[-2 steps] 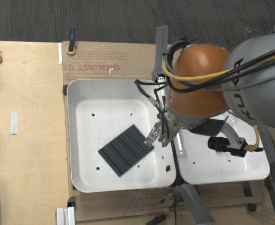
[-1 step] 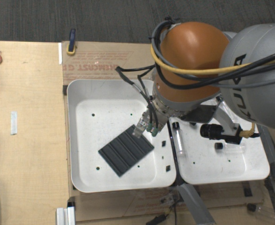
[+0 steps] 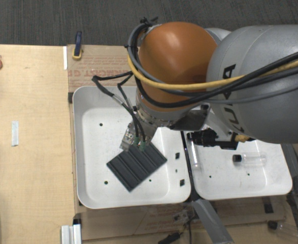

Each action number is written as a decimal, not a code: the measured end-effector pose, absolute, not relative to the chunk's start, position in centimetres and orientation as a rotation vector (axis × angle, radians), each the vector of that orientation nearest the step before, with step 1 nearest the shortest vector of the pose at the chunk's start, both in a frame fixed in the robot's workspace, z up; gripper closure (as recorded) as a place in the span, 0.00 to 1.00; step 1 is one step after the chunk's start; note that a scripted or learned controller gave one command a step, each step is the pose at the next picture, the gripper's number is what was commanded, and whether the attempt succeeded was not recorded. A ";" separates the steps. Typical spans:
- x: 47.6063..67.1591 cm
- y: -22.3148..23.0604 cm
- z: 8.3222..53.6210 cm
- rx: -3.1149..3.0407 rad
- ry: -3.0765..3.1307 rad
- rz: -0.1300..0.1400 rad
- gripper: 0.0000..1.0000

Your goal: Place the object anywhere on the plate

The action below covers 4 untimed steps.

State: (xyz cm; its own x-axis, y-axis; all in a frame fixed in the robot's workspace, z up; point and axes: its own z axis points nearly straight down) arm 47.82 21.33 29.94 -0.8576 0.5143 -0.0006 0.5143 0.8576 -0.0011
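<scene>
A dark grey ribbed square plate (image 3: 136, 166) lies tilted on the floor of the left white bin (image 3: 90, 187). My gripper (image 3: 133, 139) hangs under the orange wrist band, just above the plate's upper corner, and the arm's bulk hides much of it. A small clear tube with a black cap (image 3: 249, 159) lies on the floor of the right white bin (image 3: 270, 187), well away from the gripper.
The big grey arm covers the upper part of both bins. Black cables loop around the wrist. A wooden bench top (image 3: 27, 161) spreads to the left, with a small white strip (image 3: 14, 133) and a blue clamp (image 3: 78, 43) at the bin's far corner.
</scene>
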 end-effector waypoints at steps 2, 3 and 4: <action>47.9 13.8 41.1 0.247 3.129 0.001 1.00; 56.9 12.7 41.5 -0.076 3.137 0.000 1.00; 50.3 17.4 35.4 -0.273 3.129 0.001 1.00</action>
State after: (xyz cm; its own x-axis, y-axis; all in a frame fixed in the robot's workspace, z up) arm 50.33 17.40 35.43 -0.9849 -0.1729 -0.0004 -0.1729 0.9849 0.0003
